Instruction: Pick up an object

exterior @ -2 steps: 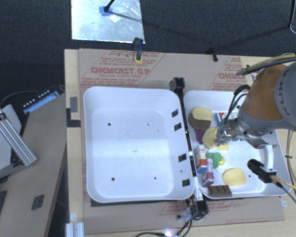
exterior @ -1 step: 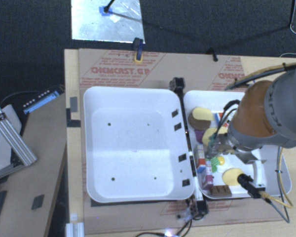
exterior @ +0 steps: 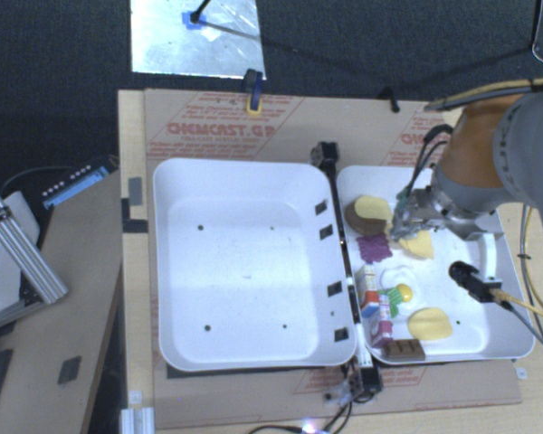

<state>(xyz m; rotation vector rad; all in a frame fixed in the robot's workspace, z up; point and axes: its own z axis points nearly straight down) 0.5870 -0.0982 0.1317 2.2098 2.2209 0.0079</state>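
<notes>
— How many bins are sitting on the bench?

— Two, both white, smooth and shallow. The left bin [exterior: 244, 174] and the right bin [exterior: 493, 319] are lying side by side. The gripper [exterior: 407, 224] is hanging over the right one.

— What is lying near the gripper?

— Three yellow things. One yellow chunk [exterior: 419, 246] is sitting just below the gripper. One round lump [exterior: 371, 211], yellow on top and brown underneath, is sitting just left of the gripper. One smooth yellow oval [exterior: 430, 324] is lying well below it.

— Which way is the chunk pointing?

— It is looking a bit longer from side to side. I cannot tell a pointy end.

— Anything else?

— One flat purple square [exterior: 376, 248] is lying down and left of the gripper. One brown bar [exterior: 404, 351] is lying farthest below it.

— Is the gripper holding something?

— I cannot tell how wide it is opening, or if it is gripping anything.
</notes>
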